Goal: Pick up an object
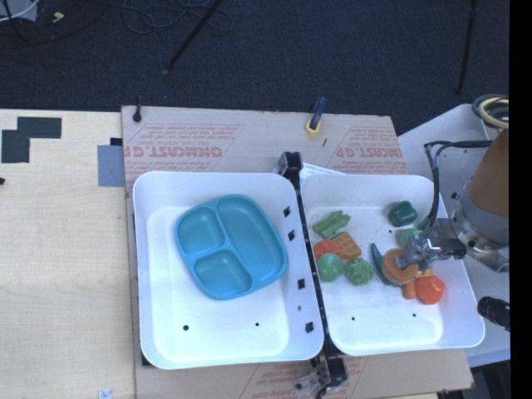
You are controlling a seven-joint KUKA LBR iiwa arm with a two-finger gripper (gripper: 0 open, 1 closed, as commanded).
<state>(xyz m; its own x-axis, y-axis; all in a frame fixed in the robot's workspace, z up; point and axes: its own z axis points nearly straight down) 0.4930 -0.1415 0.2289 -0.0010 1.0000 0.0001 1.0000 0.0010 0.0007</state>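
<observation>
Toys of smooth plastic crowd the right bin (391, 339): an orange ring (399, 270) under the gripper (418, 251), a red ball (430, 289) beside it, green pieces (331, 223) to the left. Whether the fingers grasp anything cannot be told. A teal divided plate (229, 243) lies in the left bin (216, 343). Cardboard (199, 144) shows red print, unreadable.

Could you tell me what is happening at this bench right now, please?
The arm reaches in from the right, and its gripper is down in the right bin among a cluster of small toy foods, right at an orange piece beside a red-orange one. Whether it has hold of anything is unclear. More green and orange pieces lie nearer the divider. The left bin holds a blue divided plate.
</observation>
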